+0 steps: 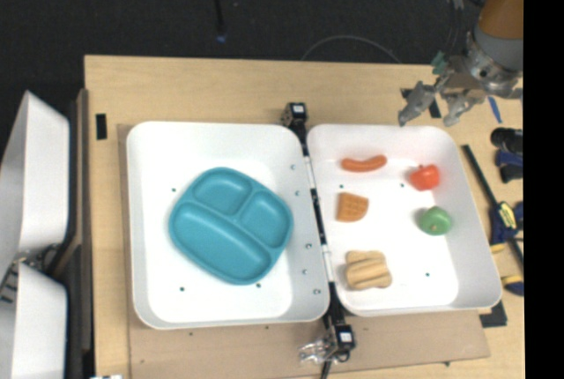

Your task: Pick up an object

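Objects for picking lie in the right bin [467, 280]: an orange-red hot dog sausage [364, 163] near the bin's far edge, a red pepper-like piece [425, 177] to its right, a green apple-like fruit [434, 220] just below that, a tan waffle-textured wedge [352, 207] near the bin's left wall, and a pale bread-like loaf [367, 270] toward the near edge. All five rest apart from one another on the white floor of the bin, none touching. The gripper [432, 108] hangs above the bench just beyond the far right corner of that bin, over bare wood rather than over any of the items, with its two fingers spread apart and nothing between them. Above it the grey wrist and the orange band [504, 3] of the arm rise toward the upper right. The left bin [145, 280] holds a teal divided plate [231, 224] with three compartments, lying tilted relative to the bin's walls and roughly in its middle. Both bins sit side by side on a light wooden bench [106, 86], joined along a central seam with a small black clamp [295, 114] at its far end and another at its near end. Blue and yellow tools [507, 223] lie on the bench at the far right.
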Motion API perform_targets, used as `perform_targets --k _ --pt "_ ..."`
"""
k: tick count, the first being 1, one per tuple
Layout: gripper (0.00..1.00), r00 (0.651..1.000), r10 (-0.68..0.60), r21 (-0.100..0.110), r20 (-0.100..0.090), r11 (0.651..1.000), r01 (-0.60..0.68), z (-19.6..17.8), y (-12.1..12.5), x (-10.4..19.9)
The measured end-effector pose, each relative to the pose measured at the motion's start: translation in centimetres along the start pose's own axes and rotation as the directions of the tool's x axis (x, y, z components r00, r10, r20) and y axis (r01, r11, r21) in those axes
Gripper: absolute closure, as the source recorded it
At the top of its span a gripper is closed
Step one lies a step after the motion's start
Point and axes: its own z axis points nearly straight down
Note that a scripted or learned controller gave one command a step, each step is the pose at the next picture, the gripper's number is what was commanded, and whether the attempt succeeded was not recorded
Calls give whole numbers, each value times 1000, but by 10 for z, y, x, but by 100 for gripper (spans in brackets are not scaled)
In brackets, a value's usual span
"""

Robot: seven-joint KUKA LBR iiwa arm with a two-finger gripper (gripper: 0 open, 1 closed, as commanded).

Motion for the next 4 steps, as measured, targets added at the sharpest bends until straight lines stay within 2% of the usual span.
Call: perform_targets --k 1,3,4 --pt "0 1000 -3 -14 2 1000 3 -10 2 1" --pt "0 1000 2 -10 6 1000 -2 90 8 -16" --pt "0 1000 -6 -10 6 1000 6 133 8 -12"
